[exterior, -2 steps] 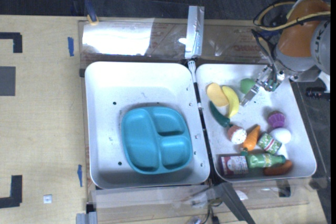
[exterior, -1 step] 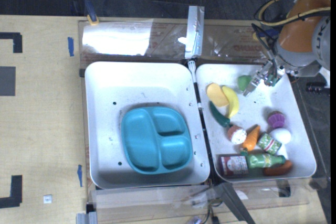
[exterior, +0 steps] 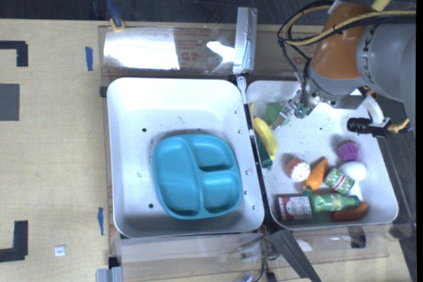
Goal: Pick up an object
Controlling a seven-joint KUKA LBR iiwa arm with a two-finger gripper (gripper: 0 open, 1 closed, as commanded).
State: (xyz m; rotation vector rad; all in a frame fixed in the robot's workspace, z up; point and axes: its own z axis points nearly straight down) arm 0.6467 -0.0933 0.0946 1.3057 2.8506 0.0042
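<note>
Progress check from the camera view: nothing's picked up yet as far as I can tell. Arm [exterior: 370, 56] comes in from the upper right of the frame, and the gripper [exterior: 295, 109] is down in the upper left corner of the right bin [exterior: 390, 208], right by something green [exterior: 274, 109] near the bin wall. Can't tell what that green thing is, and I honestly can't tell whether the fingers are spread or closed; it's all too small and cluttered there.

Pickable stuff is all sitting in the right bin: a banana [exterior: 265, 134] along the left wall, a carrot [exterior: 318, 172] beside a little red and white ball [exterior: 299, 171], a purple piece [exterior: 349, 152], a white egg [exterior: 356, 172], and a green bottle [exterior: 334, 201] lying across a red-labelled bottle [exterior: 295, 208] near the bottom edge.

Left bin [exterior: 125, 102] just has the blue divided tray [exterior: 197, 175] in it.

So my read: approach stage, the grab and lift are both left to do.
</note>
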